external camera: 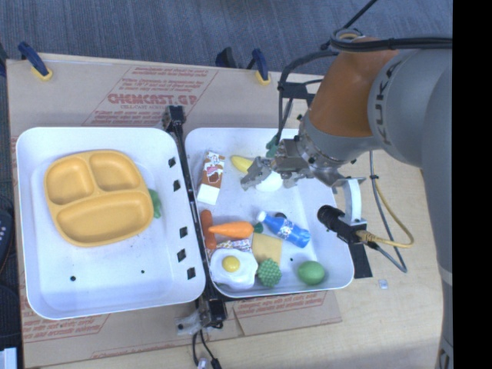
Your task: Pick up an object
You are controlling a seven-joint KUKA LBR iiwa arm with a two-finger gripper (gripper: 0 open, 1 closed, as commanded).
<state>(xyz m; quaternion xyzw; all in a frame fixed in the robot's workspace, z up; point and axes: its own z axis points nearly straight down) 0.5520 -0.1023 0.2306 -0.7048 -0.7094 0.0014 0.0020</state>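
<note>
The right bin [338, 271] holds several toy foods. Among them are a brown and white packet [213, 172], a yellow piece [241, 162], a carrot [231, 229], a blue bottle [287, 230], a fried egg [233, 267] and a green lime [311, 272]. My gripper [263, 174] hangs low over the upper middle of this bin, pointing left. A small white object [270, 182] lies right beneath its tip, and contact between them cannot be made out. The yellow piece sits just left of the tip.
The left bin [46, 283] carries a yellow divided plate [100, 195] with a small green thing [157, 204] at its right edge. A yellow cheese wedge [267, 246] and a bumpy green toy [268, 273] crowd the right bin's front. A black clip strip [183, 198] joins the bins.
</note>
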